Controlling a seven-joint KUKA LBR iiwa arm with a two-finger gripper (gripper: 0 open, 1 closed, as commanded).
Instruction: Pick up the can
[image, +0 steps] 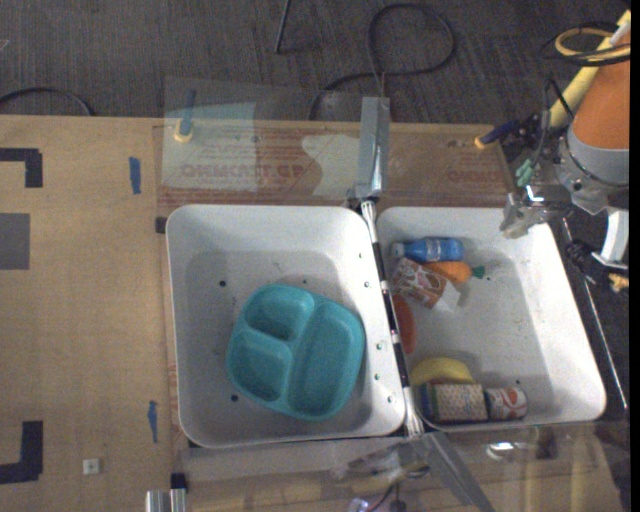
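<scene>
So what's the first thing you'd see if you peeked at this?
The big teal divided tray jumps out, lying alone in the left bin. Next, the jumble along the right bin's left and near sides: a blue-labelled bottle, an orange thing, something yellow and a small can. The arm's orange band glows at the top right, above the gripper.

A teal divided tray lies in the left bin. In the right bin, a blue-labelled bottle lies near the far wall, and a yellow banana near the front.
</scene>
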